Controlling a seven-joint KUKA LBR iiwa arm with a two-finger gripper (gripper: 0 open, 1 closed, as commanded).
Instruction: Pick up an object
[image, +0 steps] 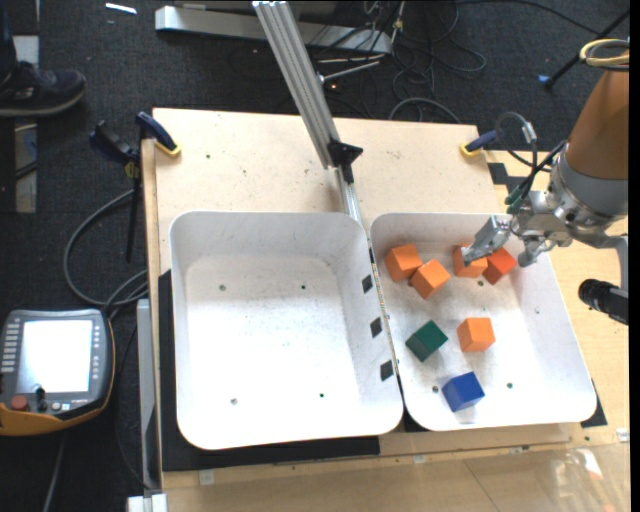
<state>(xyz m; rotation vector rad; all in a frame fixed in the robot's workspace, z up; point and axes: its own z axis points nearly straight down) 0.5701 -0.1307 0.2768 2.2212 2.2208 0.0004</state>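
Observation:
The right bin (560, 330) holds several blocks. Two orange blocks (404, 262) (431, 278) lie near its back left. A green block (427, 340), another orange block (476, 333) and a blue block (462, 390) sit toward the front. At the back right, an orange block (467, 263) and a red-orange block (499, 266) lie side by side. My gripper (507, 250) hangs low over these two and is open. One finger is by the orange block, the other to the right of the red-orange block. Nothing is lifted off the bin floor.
The left bin (270, 330) lies beside the right one, with a dark divider strip (378, 325) between them. A slanted metal pole (305, 90) crosses the back of the bench. Clamps sit at the bench's back corners (160, 135) (478, 145).

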